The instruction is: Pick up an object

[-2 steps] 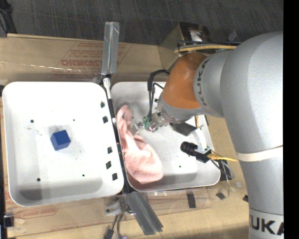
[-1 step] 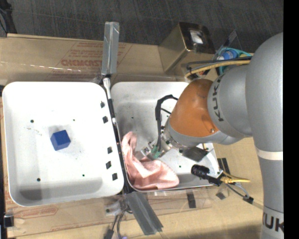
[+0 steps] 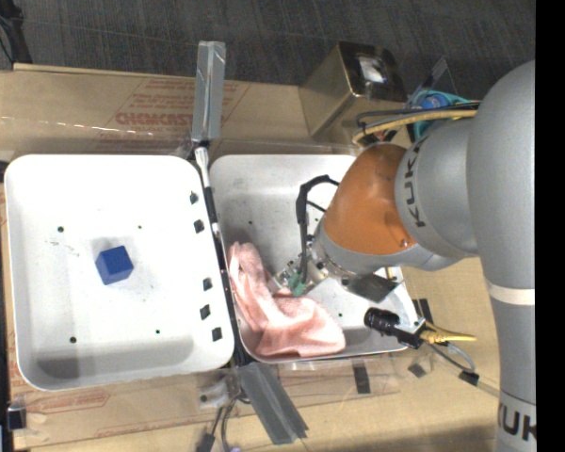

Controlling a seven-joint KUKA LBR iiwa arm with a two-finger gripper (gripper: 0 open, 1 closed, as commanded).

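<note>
Gripper [image 3: 297, 281] down on the pink cloth [image 3: 278, 314]

I cannot tell its opening; the cloth fills the right bin's [image 3: 264, 182] lower-left corner.

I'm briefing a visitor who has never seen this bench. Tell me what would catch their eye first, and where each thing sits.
The big grey arm with its orange band dominates, reaching in from the right over the right bin. Its gripper is down at a crumpled pink cloth lying in that bin's near left corner. In the left bin, a small blue cube sits alone near the middle.
</note>
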